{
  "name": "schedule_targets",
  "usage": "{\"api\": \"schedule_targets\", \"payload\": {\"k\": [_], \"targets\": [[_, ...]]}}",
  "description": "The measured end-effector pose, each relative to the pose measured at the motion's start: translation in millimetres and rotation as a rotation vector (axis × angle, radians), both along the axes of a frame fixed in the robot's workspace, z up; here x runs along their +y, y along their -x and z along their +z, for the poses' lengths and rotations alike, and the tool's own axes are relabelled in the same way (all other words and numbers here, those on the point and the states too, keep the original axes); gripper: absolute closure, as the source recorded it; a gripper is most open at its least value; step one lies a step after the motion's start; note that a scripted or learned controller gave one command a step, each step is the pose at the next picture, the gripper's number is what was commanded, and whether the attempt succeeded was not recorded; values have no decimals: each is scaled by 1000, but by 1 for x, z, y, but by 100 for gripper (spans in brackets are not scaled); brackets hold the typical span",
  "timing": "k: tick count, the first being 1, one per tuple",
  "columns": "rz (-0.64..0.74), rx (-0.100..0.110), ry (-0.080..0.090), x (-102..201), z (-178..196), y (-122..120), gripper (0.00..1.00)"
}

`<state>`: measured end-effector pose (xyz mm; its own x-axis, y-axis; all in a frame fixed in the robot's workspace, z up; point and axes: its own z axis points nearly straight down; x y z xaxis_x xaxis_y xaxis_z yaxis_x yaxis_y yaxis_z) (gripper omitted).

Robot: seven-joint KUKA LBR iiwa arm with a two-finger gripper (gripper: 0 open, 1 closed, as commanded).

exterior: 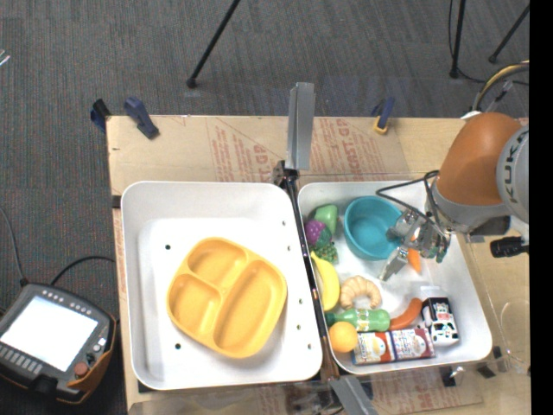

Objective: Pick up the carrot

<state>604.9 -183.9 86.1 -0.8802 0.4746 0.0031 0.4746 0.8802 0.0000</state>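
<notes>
A: Going L to R. The left bin [138, 206] is holding just the yellow plate [226, 295], nothing for us there.

B: And the right bin [473, 305]?

A: Crowded. Grapes [314, 232] and a banana [326, 282] are lying along its left wall. The teal bowl [373, 227] is sitting toward the back w/ a croissant [360, 292] in front of it.

B: Where's the carrot [416, 261]?

A: Just right of the bowl, an orange bit is showing between the fingers of the gripper [413, 256]. I'm reading that as the carrot, so the claw is clenching on it, but only the tip is peeking out.

B: Solid grip?

A: Hard to say, it's looking shallow. I'm advising a slow, straight lift, no sideways swing, since the bowl rim is sitting right beside the left finger.

B: Anything confusing nearby?

A: A red-orange piece [406, 313] is lying nearer the front, next to the milk carton [439, 320]. It's similar in colour, so check the held thing is rising w/ the claw before calling it done.
</notes>
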Motion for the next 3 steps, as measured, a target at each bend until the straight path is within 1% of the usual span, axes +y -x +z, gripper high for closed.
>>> {"api": "schedule_targets", "payload": {"k": [1, 2, 3], "targets": [[-40, -3, 0, 9, 2, 14, 0], [-174, -1, 0, 42, 2, 8, 0], [-339, -1, -3, -25, 35, 18, 0]]}}
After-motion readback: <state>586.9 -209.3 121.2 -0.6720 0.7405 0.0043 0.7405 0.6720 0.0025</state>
